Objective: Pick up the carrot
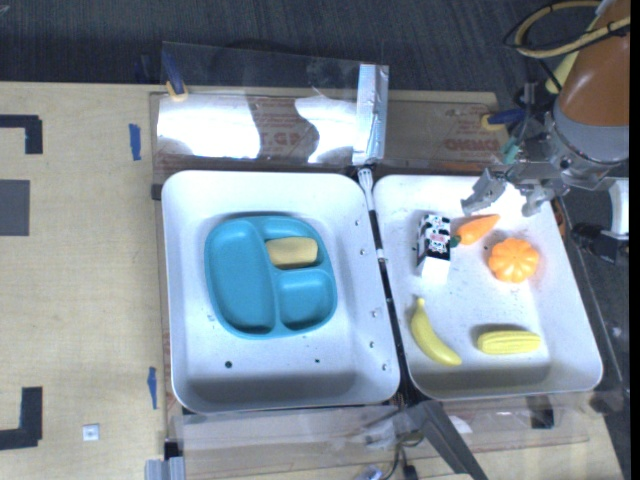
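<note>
While the carrot (476, 229) lies loose at the upper middle of the right bin (575, 363), beside the black-and-white toy (434, 238) and above-left of the pumpkin (514, 259), I hang my gripper (508, 190) just above it, fingers spread and holding nothing, probably lined up to drop and pinch.

One fixed camera hangs above the bench (70, 268), looking down at a slant — near enough that both white bins (190, 368) fill the middle; the arm (600, 88) enters at the upper right corner.
</note>
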{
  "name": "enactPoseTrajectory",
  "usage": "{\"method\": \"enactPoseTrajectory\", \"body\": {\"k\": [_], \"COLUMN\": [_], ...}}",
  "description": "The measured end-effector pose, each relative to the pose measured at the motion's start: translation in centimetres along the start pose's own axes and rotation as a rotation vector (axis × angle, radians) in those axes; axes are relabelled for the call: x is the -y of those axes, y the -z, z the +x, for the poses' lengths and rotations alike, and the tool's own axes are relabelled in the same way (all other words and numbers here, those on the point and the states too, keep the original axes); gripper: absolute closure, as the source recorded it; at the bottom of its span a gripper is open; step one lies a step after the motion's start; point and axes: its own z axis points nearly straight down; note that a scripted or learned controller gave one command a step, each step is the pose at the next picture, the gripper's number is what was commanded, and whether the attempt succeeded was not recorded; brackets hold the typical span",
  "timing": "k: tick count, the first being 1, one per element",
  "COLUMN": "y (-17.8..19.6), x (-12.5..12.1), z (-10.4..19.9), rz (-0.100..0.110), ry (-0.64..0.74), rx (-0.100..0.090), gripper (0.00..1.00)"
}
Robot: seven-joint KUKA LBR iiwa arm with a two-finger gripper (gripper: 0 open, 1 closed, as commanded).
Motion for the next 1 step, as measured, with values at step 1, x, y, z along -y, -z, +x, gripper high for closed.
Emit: {"method": "enactPoseTrajectory", "body": {"k": [1], "y": [-9.04], "x": [0.95], "z": [-5.08], "rz": [0.005], "ry": [-0.295], "rx": [-0.001], "gripper": [0.0]}}
